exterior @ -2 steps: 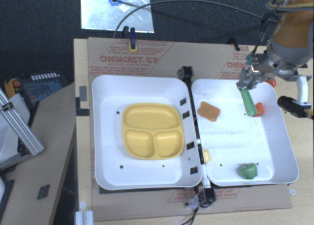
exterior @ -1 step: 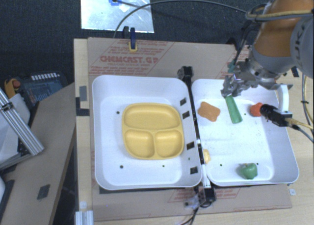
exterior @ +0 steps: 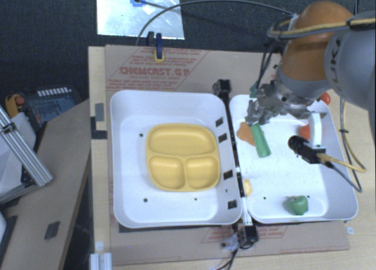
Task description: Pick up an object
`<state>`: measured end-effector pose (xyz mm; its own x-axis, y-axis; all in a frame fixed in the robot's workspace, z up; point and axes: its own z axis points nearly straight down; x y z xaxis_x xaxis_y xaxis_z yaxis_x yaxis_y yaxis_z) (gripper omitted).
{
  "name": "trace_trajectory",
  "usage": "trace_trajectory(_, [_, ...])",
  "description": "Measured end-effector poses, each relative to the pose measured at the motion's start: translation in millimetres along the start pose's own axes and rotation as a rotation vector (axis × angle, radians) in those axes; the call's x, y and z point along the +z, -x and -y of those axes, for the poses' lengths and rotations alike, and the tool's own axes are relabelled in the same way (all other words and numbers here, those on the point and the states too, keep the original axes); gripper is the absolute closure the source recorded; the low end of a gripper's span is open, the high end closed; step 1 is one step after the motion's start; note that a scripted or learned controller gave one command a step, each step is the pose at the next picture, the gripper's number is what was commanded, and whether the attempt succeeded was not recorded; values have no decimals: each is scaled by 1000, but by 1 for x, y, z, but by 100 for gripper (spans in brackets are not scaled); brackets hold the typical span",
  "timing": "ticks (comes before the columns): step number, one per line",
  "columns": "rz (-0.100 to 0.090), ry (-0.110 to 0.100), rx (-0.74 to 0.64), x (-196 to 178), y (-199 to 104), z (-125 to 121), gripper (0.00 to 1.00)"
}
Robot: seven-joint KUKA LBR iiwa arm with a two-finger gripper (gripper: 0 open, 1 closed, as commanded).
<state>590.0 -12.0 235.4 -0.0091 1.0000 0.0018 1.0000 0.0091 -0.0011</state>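
Observation:
In the right bin (exterior: 276, 175) a green cylinder (exterior: 261, 143) lies slanted near the far left corner, with a flat orange piece (exterior: 245, 133) touching its left side. My gripper (exterior: 257, 115) hangs directly over the cylinder's upper end, touching or nearly touching it. The wrist hides how the gripper stands on it. A green pepper-like piece (exterior: 296, 205) sits near the bin's front edge. A red piece (exterior: 304, 132) lies toward the right wall, and an orange one (exterior: 325, 97) peeks out behind the arm.
The left bin (exterior: 126, 145) holds a yellow divided tray (exterior: 181, 157) in its middle. A small yellow thing (exterior: 247, 187) rests against the divider between the bins. The grey and orange arm covers the right bin's far right corner.

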Motion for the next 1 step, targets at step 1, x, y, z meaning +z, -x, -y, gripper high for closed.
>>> trace_trajectory(1, [-1,0,-1,-3,-58,25,100])
